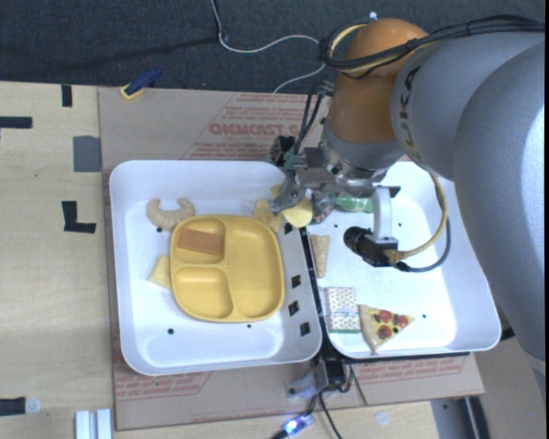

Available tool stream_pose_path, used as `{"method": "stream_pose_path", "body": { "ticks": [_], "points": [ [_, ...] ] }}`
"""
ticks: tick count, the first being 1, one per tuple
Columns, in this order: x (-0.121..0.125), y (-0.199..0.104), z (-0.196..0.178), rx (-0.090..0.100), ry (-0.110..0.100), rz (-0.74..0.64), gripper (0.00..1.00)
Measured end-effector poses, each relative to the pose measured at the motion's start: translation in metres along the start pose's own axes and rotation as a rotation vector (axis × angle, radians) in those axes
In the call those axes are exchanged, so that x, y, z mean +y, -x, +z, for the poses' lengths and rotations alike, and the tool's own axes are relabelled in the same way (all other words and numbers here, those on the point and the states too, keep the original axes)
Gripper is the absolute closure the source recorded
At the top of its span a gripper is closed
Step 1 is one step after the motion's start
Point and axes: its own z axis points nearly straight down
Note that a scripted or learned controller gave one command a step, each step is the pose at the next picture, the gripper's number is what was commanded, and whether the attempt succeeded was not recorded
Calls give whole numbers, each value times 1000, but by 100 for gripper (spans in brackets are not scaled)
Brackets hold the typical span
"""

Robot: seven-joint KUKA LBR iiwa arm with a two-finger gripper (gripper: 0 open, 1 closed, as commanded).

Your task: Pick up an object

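Note:
My gripper (297, 204) hangs over the inner edge of the left bin (133, 245), near its far right corner. A pale yellow food piece (298, 214) sits right at the fingertips, and the view does not settle whether it is held. In the left bin lies a yellow divided plate (242, 273) with a brown slab (201, 240) in one compartment. A tan croissant-like piece (168, 211) rests beyond the plate, and a pale yellow wedge (159, 270) pokes out at its left. The right bin (457, 318) holds a pizza slice (382, 324), a patterned wafer (340, 305) and a pale cracker wedge (319, 251).
The arm's large grey body covers the right bin's far and right side. A black cable loop (375, 248) hangs from the wrist above the right bin. Cardboard (165, 126) lies under both bins, with a small blue and yellow item (140, 82) at its far left corner.

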Motion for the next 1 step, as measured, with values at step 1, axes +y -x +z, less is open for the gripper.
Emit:
{"method": "stream_pose_path", "body": {
  "ticks": [1],
  "points": [
    [7,12,7,-1,1,2,100]
  ]
}}
